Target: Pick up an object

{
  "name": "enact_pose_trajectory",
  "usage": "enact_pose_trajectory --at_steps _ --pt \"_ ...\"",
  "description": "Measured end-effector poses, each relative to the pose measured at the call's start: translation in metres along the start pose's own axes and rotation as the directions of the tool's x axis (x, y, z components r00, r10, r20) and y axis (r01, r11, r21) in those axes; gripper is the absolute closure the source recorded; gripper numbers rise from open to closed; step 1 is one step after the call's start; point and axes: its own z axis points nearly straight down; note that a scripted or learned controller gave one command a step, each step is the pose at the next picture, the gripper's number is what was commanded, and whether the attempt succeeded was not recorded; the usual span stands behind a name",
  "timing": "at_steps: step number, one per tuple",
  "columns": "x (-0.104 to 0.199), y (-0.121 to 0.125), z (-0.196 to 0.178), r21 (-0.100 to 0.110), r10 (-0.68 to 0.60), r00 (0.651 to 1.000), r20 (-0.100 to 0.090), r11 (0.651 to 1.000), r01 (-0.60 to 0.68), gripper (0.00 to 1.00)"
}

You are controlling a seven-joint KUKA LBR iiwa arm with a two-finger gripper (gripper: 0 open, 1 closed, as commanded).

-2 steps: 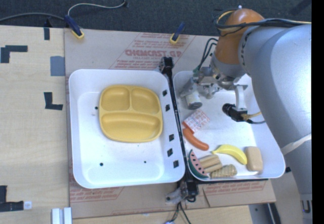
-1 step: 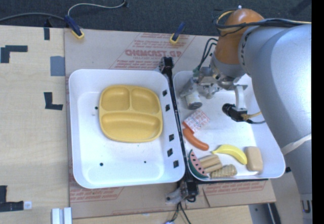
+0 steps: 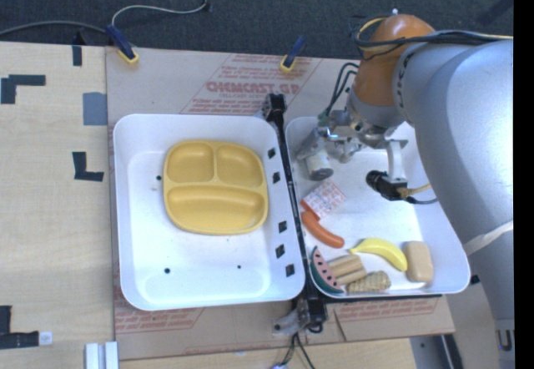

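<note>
My gripper [image 3: 319, 160] hangs low over the upper left part of the right bin [image 3: 434, 229], close to the divider between the bins. Just below it lies a small red-and-white packet [image 3: 324, 198]. Further toward the front are an orange-red sausage [image 3: 322, 229], a yellow banana [image 3: 380, 252], a tan bread piece [image 3: 419, 261], a watermelon slice [image 3: 320, 272] and two tan biscuit-like pieces [image 3: 345, 265] [image 3: 369, 281]. I see nothing held by the gripper.
The left bin [image 3: 138, 217] holds a yellow divided plate [image 3: 215, 186]. The grey arm [image 3: 455, 108] covers the right bin's far right side. Black clips [image 3: 275, 108] sit along the divider. Cardboard lies under both bins, with a cable at the back.
</note>
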Motion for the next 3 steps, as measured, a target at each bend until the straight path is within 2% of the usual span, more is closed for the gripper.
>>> enact_pose_trajectory --at_steps 1,2,3 --pt "0.000 0.000 0.000 0.000 0.000 1.000 0.000 1.000 0.000 0.00" --pt "-0.004 -0.020 -0.001 -0.001 0.000 1.000 0.000 1.000 0.000 0.00" --pt "-0.004 -0.019 -0.011 -0.002 -0.001 1.000 -0.001 1.000 0.001 1.00"
